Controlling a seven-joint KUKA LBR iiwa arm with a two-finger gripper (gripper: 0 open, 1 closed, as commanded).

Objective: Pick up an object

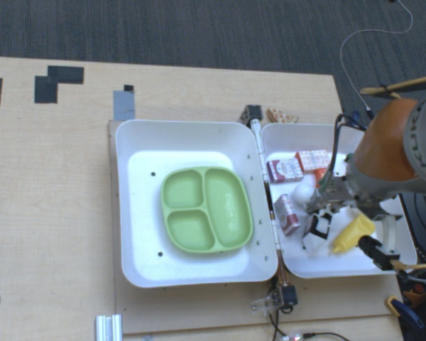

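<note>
The right bin [298,265] is crowded with cartons [298,165] and a yellow object [351,234]; the green tray [206,209] fills the left bin's [138,183] middle.

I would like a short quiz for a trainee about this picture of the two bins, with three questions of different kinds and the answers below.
1. True or false: the light green plastic plate with three compartments lies in the left white bin.
2. Which thing lies nearest the gripper? A) the yellow plastic banana-shaped object B) the plate C) the grey block on the bench
3. Fill in: the red and white small cartons lie in the ___ white bin.

Key: 1 true; 2 A; 3 right.
</note>
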